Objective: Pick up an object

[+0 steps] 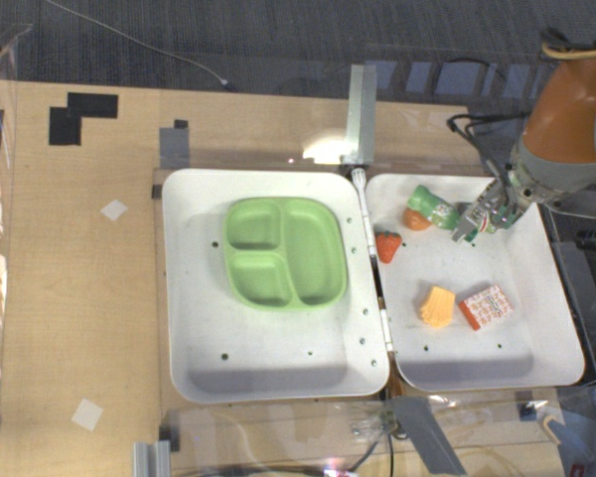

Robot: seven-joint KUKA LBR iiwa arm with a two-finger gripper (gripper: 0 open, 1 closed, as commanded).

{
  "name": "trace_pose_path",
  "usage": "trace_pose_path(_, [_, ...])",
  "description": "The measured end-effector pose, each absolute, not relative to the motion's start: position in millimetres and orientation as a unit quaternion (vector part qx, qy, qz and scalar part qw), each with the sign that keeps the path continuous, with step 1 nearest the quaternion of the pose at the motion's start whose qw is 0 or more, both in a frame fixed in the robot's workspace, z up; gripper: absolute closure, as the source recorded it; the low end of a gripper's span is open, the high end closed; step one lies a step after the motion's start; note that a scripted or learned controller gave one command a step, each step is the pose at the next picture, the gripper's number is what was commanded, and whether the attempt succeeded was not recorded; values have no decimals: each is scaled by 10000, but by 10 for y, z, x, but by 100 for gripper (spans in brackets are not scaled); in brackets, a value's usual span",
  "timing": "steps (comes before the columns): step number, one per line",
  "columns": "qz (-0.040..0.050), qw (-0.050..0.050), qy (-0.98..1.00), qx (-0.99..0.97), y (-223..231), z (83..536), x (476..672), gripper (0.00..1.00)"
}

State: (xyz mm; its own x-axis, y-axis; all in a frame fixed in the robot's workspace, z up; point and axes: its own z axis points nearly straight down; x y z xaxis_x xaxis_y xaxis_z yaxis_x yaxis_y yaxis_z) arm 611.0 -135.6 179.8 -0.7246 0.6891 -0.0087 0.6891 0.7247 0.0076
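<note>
Two white bins are sitting side by side; a green divided plate point(283, 252) is lying in the left bin point(189, 366). Reaching into the right bin point(546, 351), the gripper point(469, 229) is hovering at a green bottle's point(429, 208) end, its finger spread impossible to tell. Nearby are lying a strawberry point(388, 245), cheese wedge point(437, 307) and red carton point(486, 307).

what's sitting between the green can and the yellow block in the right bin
In the camera view, nothing: bare white bin floor runs from the green can down to the yellow block. The strawberry lies off to the left.
</note>
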Motion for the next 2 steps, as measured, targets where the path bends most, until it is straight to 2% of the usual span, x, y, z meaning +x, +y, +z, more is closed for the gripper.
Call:
trace_pose_path(1, [30,40,9058,4236,-571,2227,4891,100])
trace_pose_path(2, [12,5,8632,5048,80,2062,4906,100])
